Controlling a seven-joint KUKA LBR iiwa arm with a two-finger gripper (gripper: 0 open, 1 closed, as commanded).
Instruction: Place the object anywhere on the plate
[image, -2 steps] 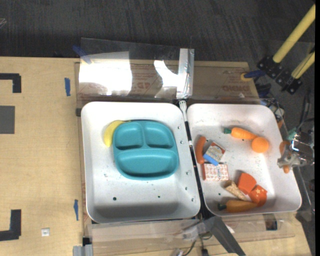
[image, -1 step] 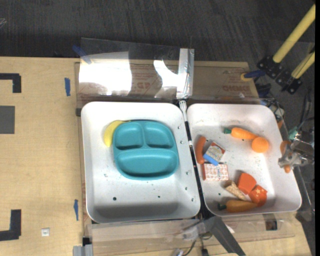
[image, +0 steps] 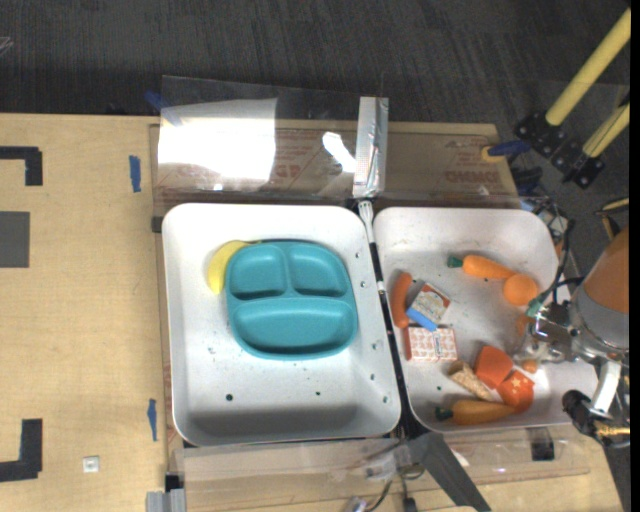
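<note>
Bins sit side by side on the tabletop, filling the middle of the frame. Left bin: a teal three-compartment plate lies in its upper half, with a yellow object partly tucked under the plate's upper-left edge. Right bin: a carrot-like orange piece lies near the top, with a round orange ball just beside it; a small red-and-white box and a second printed box sit left of centre, next to an upright orange strip; a red-orange block, a red piece, a tan wafer and a long orange piece cluster at the lower right. Arm: it enters at the right edge, with the jaws low over the right bin's right side, above the cluster; whether they are apart or together cannot be told.
</note>
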